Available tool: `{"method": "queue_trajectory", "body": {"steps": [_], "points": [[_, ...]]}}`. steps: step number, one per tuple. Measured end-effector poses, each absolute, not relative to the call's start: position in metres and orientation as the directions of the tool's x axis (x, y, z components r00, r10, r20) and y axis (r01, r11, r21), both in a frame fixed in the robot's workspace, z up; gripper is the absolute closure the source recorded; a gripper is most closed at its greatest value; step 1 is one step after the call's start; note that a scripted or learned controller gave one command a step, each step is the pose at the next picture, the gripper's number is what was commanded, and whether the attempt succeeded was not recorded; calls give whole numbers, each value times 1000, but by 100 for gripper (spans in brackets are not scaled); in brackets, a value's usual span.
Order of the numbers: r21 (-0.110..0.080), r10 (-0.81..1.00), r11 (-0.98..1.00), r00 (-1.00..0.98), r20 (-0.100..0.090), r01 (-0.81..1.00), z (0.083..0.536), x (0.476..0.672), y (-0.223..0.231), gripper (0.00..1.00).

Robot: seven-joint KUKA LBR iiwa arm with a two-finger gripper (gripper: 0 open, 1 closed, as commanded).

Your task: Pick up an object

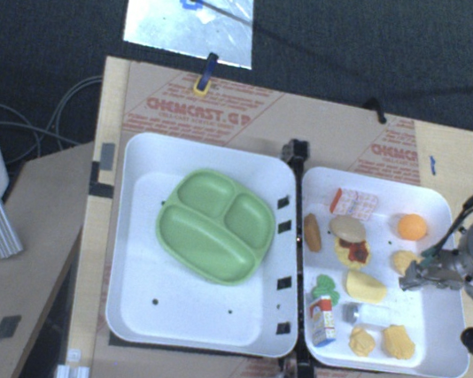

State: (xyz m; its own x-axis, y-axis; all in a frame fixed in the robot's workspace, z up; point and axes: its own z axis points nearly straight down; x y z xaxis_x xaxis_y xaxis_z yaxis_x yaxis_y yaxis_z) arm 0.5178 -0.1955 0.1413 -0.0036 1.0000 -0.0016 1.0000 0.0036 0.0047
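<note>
- Your gripper (419, 275) hangs over the right bin (434, 347); whether it's spread, I can't tell.
- Crowded toys beside it could get knocked aside.

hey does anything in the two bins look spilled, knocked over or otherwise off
Nothing looks spilled or damaged. The green plate sits askew in the left bin. The toy foods lie loosely scattered in the right bin, and the small bottle lies on its side.

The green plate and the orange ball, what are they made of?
The green plate looks like smooth, matte plastic: one even colour, with moulded, rounded compartments. The orange ball is probably plastic toy fruit, though it is too small to be sure.
</note>
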Motion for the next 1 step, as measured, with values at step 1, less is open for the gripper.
{"method": "queue_trajectory", "body": {"steps": [1], "points": [[6, 1000, 5, -5, -2, 1000, 184, 519, -196, 100]]}}
